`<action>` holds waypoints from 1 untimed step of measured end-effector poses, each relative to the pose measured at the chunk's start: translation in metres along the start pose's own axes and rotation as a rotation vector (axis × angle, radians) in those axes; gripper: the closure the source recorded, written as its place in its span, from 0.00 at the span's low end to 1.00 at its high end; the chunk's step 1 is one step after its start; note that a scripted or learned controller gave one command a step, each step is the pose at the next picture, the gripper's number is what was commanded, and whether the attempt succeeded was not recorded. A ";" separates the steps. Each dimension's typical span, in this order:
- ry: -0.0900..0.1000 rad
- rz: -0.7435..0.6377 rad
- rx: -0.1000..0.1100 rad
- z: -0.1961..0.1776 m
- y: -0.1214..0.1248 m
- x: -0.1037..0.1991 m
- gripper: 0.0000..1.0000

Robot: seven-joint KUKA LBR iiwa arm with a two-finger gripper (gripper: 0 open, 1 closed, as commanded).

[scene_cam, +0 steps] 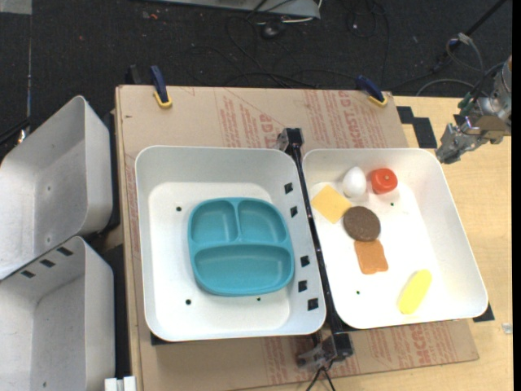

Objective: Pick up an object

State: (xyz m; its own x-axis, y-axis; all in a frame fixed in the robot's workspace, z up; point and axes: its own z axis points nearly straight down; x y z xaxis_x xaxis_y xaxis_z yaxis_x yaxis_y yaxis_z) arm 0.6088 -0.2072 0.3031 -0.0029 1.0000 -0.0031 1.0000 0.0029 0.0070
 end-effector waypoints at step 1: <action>0.003 -0.004 0.006 0.007 0.014 0.053 1.00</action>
